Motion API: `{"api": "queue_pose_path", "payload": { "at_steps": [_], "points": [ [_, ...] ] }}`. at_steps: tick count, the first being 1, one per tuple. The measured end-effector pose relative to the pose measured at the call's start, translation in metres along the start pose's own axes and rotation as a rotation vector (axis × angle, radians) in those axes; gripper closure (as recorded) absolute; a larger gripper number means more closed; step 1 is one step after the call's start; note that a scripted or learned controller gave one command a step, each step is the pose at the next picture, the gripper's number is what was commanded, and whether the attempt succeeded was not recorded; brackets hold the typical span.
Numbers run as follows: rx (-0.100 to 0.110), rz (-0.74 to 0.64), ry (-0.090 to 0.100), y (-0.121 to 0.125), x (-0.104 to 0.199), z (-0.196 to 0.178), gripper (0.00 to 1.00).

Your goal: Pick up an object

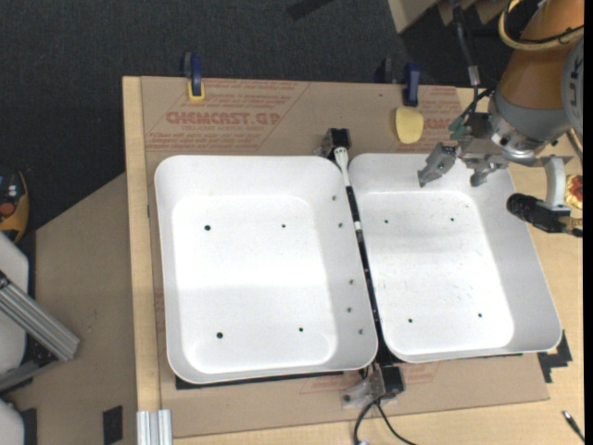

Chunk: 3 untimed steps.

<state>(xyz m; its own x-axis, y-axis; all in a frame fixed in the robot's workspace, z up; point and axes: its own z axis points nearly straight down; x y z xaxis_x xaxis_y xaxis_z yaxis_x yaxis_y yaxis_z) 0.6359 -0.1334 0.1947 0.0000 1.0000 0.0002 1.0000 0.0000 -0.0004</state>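
My gripper (459,171) hangs over the far edge of the right bin (519,276), at the end of the grey arm with its orange band (547,58). Its two fingers (434,167) stand apart, open, with nothing between them. A small pale yellow object (409,124) lies on the brown board just behind the right bin, a little left of and beyond the gripper. It is outside both bins and apart from the fingers.
The left bin (185,248) adjoins the right one along a black seam (357,239). Blue clamps (194,67) (411,82) pin the board's far edge. A black part (533,209) juts in by the right bin's right rim. Cables (375,392) lie at the front.
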Motion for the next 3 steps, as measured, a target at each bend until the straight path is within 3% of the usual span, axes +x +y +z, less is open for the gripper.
{"api": "queue_pose_path", "payload": {
  "at_steps": [1,2,3],
  "points": [
    [-0.008,-0.010,0.002,-0.033,0.117,-0.099,0.00],
    [-0.005,-0.002,0.000,-0.032,0.111,-0.104,1.00],
    [-0.004,-0.001,0.000,-0.049,0.114,-0.130,1.00]
  ]
}}
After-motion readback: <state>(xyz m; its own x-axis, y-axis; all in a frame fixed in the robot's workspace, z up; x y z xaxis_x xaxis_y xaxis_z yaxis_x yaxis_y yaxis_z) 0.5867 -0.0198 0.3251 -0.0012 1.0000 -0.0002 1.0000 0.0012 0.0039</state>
